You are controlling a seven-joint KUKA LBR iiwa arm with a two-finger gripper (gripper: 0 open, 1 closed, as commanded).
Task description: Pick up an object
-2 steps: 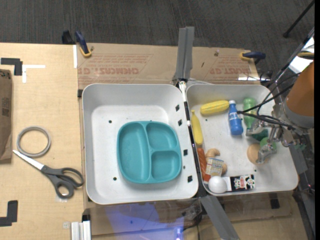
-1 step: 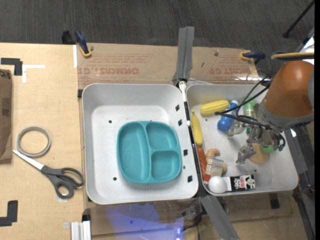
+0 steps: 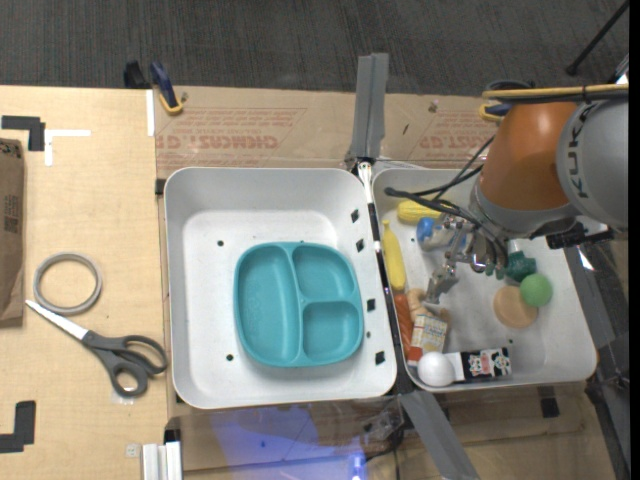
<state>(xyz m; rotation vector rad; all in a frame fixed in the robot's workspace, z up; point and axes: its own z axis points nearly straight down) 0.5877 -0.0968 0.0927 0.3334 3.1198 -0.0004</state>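
Though low in the right bin (image 3: 560, 363), the pincer (image 3: 440, 286) — grip state unclear — hangs above clutter.

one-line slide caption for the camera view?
KUKA arm's gripper hangs over the cluttered right bin; teal divided plate sits in left bin.

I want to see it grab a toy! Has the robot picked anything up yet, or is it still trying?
Not yet. Done so far: the arm has reached into the right bin, and the gripper hangs low over the toys there. In hand: nothing shows between its fingers. The white ball, green ball and yellow corn all lie in the bin. Left to do: close on one toy and lift it.
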